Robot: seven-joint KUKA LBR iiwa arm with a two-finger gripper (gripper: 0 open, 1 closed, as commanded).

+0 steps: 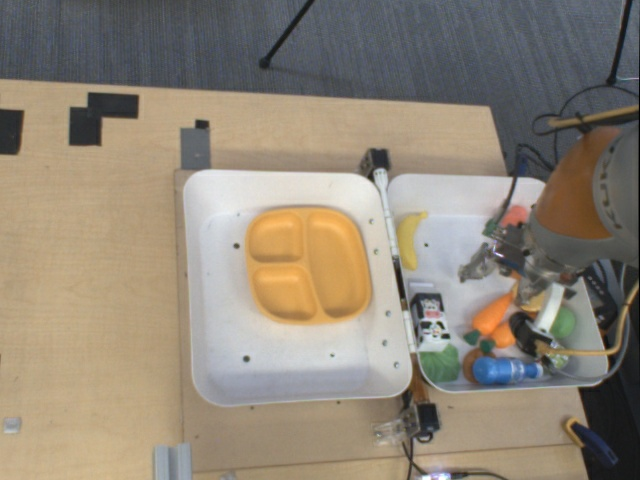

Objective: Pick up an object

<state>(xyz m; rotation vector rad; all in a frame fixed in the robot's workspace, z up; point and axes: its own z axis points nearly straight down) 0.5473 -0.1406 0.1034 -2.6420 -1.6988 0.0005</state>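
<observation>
a tan wooden bench on grey carpet bears two white bins; the gripper hangs over the right one, its grip unclear.

Yellow-orange divided plate, white bins, yellow banana, blue bottle, orange carrot

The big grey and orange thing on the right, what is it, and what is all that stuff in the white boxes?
That is a robot arm. A camera above the bench looks down on it. Its hand hangs over the right white bin, which holds toys: a banana, a carrot, a blue bottle, a little milk carton and some green pieces. The left white bin holds a yellow divided plate. I cannot tell whether the hand is holding anything; the toys seem to be lying in the bin.
</observation>
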